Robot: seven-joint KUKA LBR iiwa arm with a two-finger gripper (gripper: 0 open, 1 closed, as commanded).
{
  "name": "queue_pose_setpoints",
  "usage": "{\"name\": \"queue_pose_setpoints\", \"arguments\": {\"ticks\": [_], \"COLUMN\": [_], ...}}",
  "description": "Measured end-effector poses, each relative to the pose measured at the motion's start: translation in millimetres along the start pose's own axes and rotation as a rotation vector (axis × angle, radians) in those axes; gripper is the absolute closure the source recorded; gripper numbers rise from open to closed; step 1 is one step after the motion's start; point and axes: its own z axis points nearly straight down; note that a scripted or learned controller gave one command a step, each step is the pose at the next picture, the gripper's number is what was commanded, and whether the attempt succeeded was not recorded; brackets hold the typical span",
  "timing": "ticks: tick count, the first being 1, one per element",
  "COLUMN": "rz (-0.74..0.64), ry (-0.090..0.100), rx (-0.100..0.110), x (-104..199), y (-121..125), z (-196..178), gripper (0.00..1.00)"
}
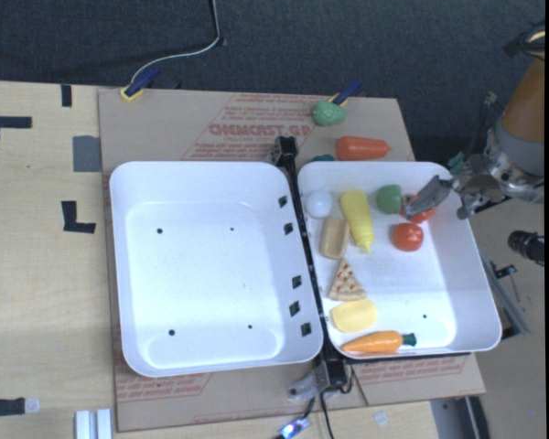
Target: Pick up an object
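Early in the task: nothing lifted yet. Two-finger gripper [444, 195] poised low over the right white bin [467, 273], at its upper right corner, just above a small red plastic piece [419, 214]. Fingers apparently spread, though blurred, with nothing visibly between them. Nearby lie a round red plastic tomato [407, 236], a yellow plastic corn cob [357, 218] and a green plastic lump [388, 197]. Closing and lifting remain.

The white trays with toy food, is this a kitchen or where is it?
Probably a robot test lab, not a kitchen. Two white bins sit on a cardboard-covered bench, a robot arm reaches in, and the food is toys, like the corn.
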Motion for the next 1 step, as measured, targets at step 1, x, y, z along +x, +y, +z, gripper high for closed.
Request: {"name": "queue_pose_setpoints", "arguments": {"ticks": [1], "rz": [-0.002], "ry": [0.001], "rx": [0.004], "x": [29.9], "y": [7.3], "z": [170.9], "gripper": [0.0]}}
